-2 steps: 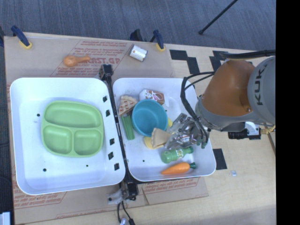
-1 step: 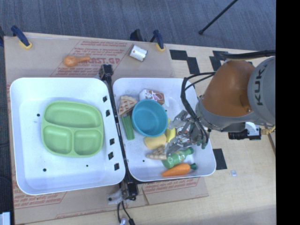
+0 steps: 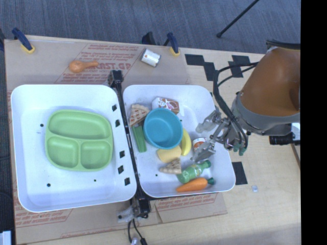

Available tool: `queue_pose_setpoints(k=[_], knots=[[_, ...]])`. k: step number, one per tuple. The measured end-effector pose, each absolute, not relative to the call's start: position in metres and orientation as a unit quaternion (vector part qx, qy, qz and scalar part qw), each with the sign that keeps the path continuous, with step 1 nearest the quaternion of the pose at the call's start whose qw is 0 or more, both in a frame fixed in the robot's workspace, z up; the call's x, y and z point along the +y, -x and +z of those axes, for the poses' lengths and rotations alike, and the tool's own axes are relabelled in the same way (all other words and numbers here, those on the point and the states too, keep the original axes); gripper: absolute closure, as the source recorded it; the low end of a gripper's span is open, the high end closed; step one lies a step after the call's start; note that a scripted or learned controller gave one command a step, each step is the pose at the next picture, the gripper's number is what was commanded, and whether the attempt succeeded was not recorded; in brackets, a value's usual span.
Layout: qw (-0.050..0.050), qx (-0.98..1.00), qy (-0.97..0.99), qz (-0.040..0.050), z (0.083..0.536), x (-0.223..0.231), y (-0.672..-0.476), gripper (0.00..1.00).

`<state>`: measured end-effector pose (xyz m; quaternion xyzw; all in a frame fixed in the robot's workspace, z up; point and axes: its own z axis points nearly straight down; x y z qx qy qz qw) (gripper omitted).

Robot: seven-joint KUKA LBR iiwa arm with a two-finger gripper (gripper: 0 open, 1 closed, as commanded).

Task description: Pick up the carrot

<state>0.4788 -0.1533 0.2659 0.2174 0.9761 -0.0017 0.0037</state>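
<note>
The orange carrot point(image 3: 192, 185) lies along the front wall of the right bin point(image 3: 223, 180), its green top pointing right. Just behind it lies a green bottle-shaped toy point(image 3: 193, 173). My gripper point(image 3: 204, 146) hangs over the right side of this bin, above and a little behind the carrot, apart from it. Its fingers point(image 3: 206, 122) stand spread, with nothing between them.
The right bin also holds a blue bowl point(image 3: 163, 128), a banana point(image 3: 186, 143), a yellow wedge point(image 3: 169, 154), a green stick point(image 3: 139, 138) and a waffle piece point(image 3: 137, 114). A green divided plate point(image 3: 79, 139) lies in the left bin point(image 3: 20, 152). An orange spoon point(image 3: 82, 65) and a white can point(image 3: 150, 58) lie behind the bins.
</note>
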Motion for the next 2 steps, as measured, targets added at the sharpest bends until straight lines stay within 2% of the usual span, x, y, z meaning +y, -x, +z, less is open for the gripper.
queue_pose_setpoints(k=[1, 2], knots=[[0.003, 0.995, -0.104, -0.0025, 0.323, -0.158, -0.478, 0.0], [0.004, 0.994, 0.107, -0.0033, 0.379, -0.143, -0.479, 0.0]])
